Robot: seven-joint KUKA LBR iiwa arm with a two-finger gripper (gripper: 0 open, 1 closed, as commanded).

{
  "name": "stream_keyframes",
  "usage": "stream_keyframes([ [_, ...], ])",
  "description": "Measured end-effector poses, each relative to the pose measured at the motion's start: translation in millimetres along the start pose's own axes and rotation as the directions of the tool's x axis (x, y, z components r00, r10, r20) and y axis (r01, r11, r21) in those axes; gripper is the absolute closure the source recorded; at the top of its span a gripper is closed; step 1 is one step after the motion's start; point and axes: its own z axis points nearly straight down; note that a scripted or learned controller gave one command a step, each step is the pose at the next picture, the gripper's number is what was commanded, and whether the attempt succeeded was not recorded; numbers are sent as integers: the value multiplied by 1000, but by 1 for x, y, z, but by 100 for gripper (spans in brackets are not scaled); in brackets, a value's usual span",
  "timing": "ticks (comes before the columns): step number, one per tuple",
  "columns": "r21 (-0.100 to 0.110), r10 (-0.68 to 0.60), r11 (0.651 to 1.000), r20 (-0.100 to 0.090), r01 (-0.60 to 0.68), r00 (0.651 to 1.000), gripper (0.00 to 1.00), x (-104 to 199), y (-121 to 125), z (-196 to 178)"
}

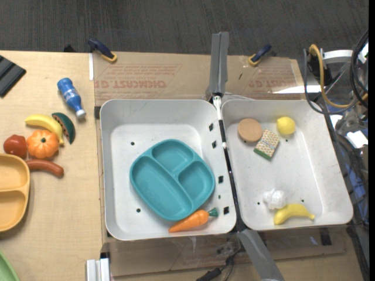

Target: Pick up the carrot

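- The carrot (191, 220) lies at the left bin's (117, 157) near edge, touching the teal divided plate (171, 179).
- The gripper's jaws cannot be made out amid cables at right.
- The right bin (328, 174) holds a banana (293, 213), a lemon (285, 126) and perhaps a cracker (266, 144).

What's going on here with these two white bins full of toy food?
A robot arm is meant to pick up the carrot, which is untouched. It lies in the left bin, against the near wall beside a teal divided plate. The right bin holds two yellow pieces, a round cookie and a few other small things.
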Motion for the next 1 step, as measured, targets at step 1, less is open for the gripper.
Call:
stream_keyframes([
  [1, -2, -69, 998, 2, 69, 998, 100, 10, -75, 57],
])
